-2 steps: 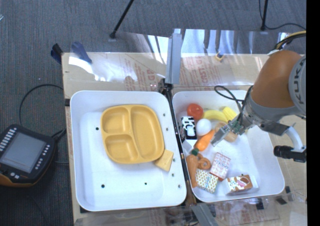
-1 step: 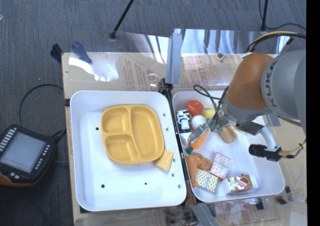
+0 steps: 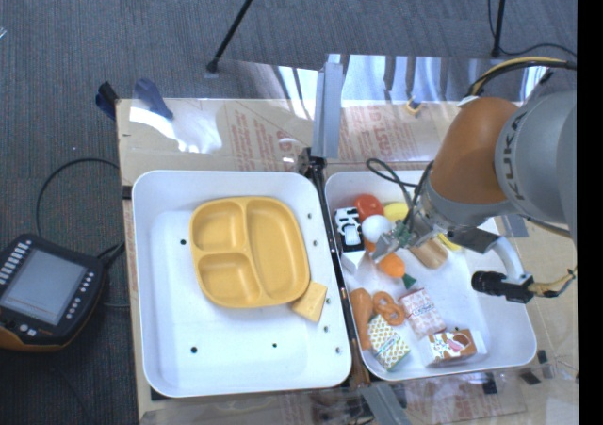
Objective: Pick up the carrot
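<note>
The carrot (image 3: 392, 266) is a short orange piece with a green tip toward the lower right. It lies in the middle of the right bin (image 3: 513, 324), among other toy foods. My gripper (image 3: 399, 238) hangs low over the bin, just above and touching or nearly touching the carrot's upper edge. The wrist and its cables hide the fingertips. The grey arm with its orange band (image 3: 476, 164) reaches in from the right and covers the bin's back right part.
Around the carrot lie a white egg (image 3: 375, 226), a red tomato (image 3: 367, 205), a tan block (image 3: 430, 252), a pretzel (image 3: 385, 305), a long orange stick (image 3: 362, 318) and several snack packets. The left bin (image 3: 170, 338) holds a yellow divided plate (image 3: 250, 251) and a cheese wedge (image 3: 311, 302).
</note>
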Robot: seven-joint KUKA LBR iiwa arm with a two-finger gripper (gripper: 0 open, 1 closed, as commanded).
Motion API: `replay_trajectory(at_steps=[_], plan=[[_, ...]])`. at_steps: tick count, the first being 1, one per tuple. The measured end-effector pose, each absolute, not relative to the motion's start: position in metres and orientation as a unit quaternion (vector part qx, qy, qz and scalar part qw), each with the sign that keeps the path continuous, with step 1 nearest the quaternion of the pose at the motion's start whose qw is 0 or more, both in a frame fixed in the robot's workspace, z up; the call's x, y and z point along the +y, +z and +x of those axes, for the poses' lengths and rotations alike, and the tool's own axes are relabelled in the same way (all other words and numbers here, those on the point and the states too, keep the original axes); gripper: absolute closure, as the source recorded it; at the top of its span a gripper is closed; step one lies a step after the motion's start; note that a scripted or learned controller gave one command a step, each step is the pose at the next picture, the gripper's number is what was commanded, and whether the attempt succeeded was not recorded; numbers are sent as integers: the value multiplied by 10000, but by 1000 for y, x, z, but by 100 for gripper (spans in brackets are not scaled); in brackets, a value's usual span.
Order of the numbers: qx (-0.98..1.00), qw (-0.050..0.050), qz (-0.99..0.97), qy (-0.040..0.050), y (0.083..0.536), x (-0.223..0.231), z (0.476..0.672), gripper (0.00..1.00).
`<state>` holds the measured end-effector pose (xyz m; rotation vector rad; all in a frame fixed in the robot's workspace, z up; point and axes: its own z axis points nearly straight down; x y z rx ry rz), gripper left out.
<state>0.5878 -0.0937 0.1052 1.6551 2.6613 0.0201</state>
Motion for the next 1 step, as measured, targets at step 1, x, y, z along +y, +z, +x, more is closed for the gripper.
replay_trajectory(at_steps=[1], plan=[[8400, 6, 5426, 15, 221, -13, 570, 100]])
